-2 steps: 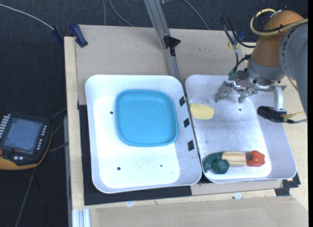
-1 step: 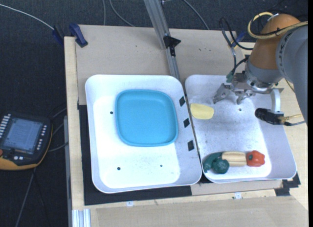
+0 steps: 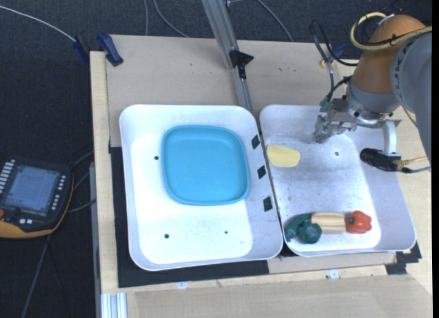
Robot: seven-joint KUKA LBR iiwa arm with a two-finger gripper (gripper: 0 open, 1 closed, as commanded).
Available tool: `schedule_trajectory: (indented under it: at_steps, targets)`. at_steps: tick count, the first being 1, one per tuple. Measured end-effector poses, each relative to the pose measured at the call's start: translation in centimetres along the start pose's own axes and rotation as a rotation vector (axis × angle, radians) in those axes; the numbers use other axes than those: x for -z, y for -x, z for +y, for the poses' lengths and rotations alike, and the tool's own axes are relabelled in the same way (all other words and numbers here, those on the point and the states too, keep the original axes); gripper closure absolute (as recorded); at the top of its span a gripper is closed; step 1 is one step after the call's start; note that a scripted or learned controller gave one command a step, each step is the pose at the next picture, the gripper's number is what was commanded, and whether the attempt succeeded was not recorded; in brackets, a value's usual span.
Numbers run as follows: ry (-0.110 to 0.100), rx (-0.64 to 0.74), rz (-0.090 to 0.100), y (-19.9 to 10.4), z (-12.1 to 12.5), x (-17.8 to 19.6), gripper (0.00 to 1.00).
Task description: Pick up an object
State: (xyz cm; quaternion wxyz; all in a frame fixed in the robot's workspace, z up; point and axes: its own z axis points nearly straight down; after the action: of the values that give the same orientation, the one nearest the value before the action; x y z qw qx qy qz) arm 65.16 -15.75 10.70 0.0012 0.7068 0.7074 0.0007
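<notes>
The bench (image 3: 171,70) carries two white bins. The left bin (image 3: 137,227) holds a blue plate (image 3: 206,164). The right bin (image 3: 384,200) holds a yellow piece (image 3: 282,155), plus a green, tan and red cluster (image 3: 328,225) at its near edge. The tool (image 3: 328,130) hovers over the far end; its state I cannot tell. Advice: centre over the isolated yellow piece, then descend squarely.

A: Light even, fairly bright, diffuse from overhead. White bins (image 3: 199,121) near blown out; speckle on their floors readable.

B: Shadows?

A: Soft, short. Faint one under the arm (image 3: 394,56) at 2 o'clock. Dark floor at 9 and 12 o'clock goes murky, cables barely separate.

B: Sharpness?

A: Mild softness overall, blocky compression. Gripper (image 3: 328,128) detail smeared. Blue tray (image 3: 206,164) has a dull sheen, no hard glare.
</notes>
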Motion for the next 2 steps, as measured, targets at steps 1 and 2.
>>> schedule_trajectory:
  at_steps: [1, 2]
  targets:
    - [0.002, 0.000, 0.000, 0.8, 0.7, 5.1, 1.00]
    - [0.003, 0.000, -0.001, 1.4, 1.5, 10.8, 1.00]
